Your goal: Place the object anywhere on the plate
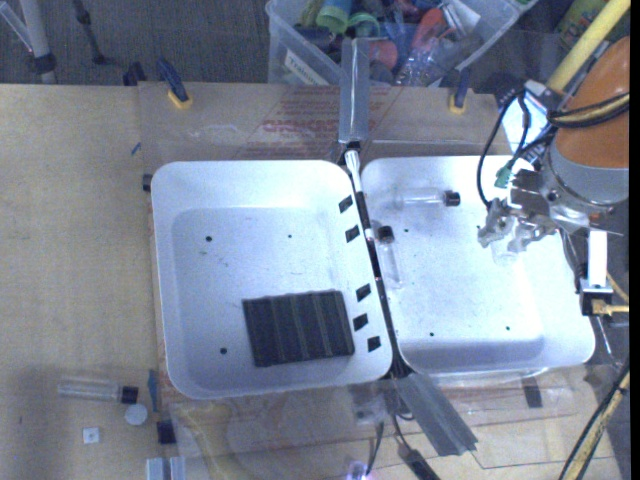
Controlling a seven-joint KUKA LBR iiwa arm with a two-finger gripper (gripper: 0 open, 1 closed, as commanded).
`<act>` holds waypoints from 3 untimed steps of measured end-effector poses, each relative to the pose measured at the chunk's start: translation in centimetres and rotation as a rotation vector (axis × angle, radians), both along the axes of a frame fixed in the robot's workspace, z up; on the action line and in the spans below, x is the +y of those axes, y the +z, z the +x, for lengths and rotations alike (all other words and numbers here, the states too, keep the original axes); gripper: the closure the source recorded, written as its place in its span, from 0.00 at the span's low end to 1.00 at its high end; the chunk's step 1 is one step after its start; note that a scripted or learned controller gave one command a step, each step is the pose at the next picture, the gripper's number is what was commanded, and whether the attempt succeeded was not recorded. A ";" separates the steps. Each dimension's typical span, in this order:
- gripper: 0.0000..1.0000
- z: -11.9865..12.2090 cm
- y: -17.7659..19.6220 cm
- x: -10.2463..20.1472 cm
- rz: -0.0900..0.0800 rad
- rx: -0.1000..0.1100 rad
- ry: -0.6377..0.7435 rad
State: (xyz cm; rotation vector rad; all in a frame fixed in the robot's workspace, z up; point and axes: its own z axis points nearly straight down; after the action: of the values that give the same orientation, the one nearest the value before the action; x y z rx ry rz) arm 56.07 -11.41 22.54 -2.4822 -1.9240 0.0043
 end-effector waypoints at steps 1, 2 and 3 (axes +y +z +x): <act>1.00 4.8 -4.2 4.8 0.000 -0.002 -0.185; 1.00 8.0 -4.1 13.8 0.001 -0.004 0.241; 1.00 8.2 -6.3 15.7 -0.005 -0.025 0.142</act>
State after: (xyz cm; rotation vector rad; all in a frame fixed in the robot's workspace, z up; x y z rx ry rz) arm 64.32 4.30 16.24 -2.3540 -2.1079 -0.0215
